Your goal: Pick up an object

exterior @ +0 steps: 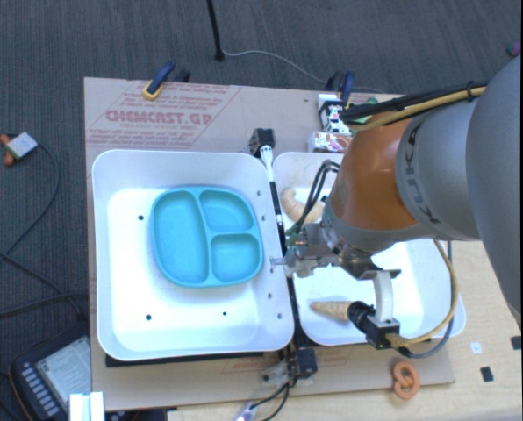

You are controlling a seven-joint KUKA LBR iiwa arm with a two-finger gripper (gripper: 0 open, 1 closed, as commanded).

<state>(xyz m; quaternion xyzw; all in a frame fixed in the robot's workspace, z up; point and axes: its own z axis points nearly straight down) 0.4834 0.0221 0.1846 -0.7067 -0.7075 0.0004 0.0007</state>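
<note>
Plastic, smooth and glossy, makes up the 2 shallow white bins: the left bin (121,323) and the right bin (428,279), side by side on a flat brown board (156,121) printed with red lettering, which covers the tabletop. A light blue tray (204,235) with rounded corners and 3 compartments lies in the left bin.

The arm (437,174), matte grey with a shiny orange band, hangs over the right bin and hides much of it. The hand (298,257) sits low at the left wall of that bin, close to the divide between both bins; whether it is apart or together cannot be told from this angle.

A tan cone-shaped object (333,309) lies flat on the right bin's floor, just below the hand and apart from it. A pale curved object (292,202) lies above the hand near the same wall. An orange ring (405,380) rests on the board outside the bins.
</note>
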